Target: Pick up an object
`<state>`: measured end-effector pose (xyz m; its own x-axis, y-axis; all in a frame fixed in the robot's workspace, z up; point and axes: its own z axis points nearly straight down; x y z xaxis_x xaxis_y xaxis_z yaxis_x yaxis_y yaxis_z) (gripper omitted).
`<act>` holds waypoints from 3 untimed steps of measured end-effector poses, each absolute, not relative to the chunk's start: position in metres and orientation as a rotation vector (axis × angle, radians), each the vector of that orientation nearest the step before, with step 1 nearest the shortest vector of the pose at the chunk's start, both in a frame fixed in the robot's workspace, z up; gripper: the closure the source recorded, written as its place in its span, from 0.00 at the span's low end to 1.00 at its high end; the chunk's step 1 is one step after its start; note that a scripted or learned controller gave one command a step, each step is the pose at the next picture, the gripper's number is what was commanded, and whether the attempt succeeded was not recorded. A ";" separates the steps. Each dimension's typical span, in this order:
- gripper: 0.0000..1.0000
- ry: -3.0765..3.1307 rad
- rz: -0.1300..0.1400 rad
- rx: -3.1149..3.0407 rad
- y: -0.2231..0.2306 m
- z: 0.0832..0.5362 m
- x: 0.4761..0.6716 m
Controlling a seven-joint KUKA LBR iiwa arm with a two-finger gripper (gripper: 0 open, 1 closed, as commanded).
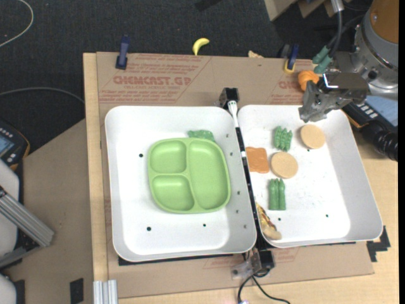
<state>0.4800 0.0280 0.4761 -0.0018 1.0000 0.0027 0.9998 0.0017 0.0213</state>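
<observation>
Reading "CHEMCAST" in red, cardboard [158, 81] underlies both bins [126, 233].

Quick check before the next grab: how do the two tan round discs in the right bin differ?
The upper disc lies near the bin's far edge, just below the gripper; the lower disc lies nearer the middle, beside the orange piece. The upper one looks slightly paler. Both are flat, round, tan and similar in size, and both rest on the right bin.
</observation>
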 end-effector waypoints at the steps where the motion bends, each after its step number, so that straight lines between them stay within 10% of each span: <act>1: 1.00 2.231 0.015 2.207 0.114 0.532 0.479; 3: 1.00 2.222 0.011 2.215 0.154 0.546 0.480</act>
